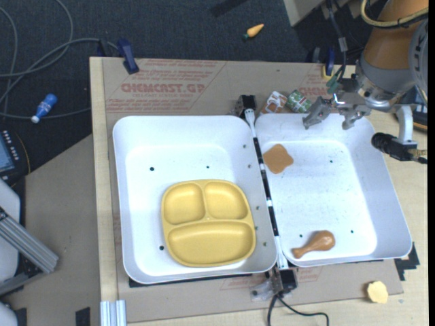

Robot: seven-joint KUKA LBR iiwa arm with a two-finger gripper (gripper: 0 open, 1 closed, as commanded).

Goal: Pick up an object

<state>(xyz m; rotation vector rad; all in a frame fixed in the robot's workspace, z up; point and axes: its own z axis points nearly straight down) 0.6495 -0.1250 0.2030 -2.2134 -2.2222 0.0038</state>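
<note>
Tool poised, nothing picked yet.
My tool (334, 115), spread and bare, hangs at twelve o'clock over the right white bin (380, 202), clear of the brown plastic drumstick (314, 244).

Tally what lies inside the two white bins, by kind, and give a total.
Yellow divided plate: 1
Brown flat cookie-like piece: 1
Toy chicken drumstick: 1
Total: 3

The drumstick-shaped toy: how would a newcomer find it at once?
Look in the right-hand white bin, near its front edge. The drumstick toy lies there, orange-brown with a thin handle end, unlike the flat round brown piece farther back.
</note>
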